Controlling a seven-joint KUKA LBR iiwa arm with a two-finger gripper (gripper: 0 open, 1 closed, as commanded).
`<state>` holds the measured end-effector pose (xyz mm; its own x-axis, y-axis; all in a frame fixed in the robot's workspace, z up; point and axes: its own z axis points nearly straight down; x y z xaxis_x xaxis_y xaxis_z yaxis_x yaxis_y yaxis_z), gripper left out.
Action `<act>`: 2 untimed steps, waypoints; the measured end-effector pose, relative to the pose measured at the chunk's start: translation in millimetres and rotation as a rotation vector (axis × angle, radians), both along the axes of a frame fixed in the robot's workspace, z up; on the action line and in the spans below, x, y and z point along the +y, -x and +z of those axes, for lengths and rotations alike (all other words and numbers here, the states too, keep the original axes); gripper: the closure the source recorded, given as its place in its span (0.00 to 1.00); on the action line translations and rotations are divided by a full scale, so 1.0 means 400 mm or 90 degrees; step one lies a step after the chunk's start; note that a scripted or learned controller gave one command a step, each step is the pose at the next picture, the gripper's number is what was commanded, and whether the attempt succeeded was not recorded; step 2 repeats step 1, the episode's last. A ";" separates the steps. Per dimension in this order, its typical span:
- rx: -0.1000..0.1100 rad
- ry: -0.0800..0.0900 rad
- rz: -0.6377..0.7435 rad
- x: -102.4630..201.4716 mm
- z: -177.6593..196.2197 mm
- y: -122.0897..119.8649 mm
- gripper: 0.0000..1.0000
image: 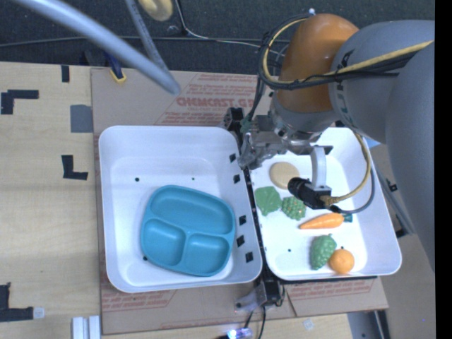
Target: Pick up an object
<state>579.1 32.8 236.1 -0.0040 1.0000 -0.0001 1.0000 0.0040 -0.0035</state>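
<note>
Left bin [120,147]: blue tray [187,230] lying flat, toward near side. Right bin [374,260]: green leaf [268,199] and broccoli [293,207] touching near middle; carrot [321,222] just beside broccoli; green lump [323,251] and orange [342,260] touching near front wall. Arm [311,55] overhangs right bin's far left corner, by wall between bins. Jaws below wrist there; spread or pressed together, cannot tell. Beige oval [284,174] lies in right bin, just nearer than jaws, between jaws and leaf; nothing on top of it.

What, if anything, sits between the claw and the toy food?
Nothing visible does. The gripper hangs over the food bin's far corner, next to the other bin; the beige disc and carrot lie uncovered nearby.
</note>
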 end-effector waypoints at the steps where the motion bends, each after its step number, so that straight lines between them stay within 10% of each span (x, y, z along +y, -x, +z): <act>1: 0.000 0.000 0.001 0.136 -0.002 0.050 1.00; 2: 0.000 0.000 0.001 0.136 -0.002 0.050 1.00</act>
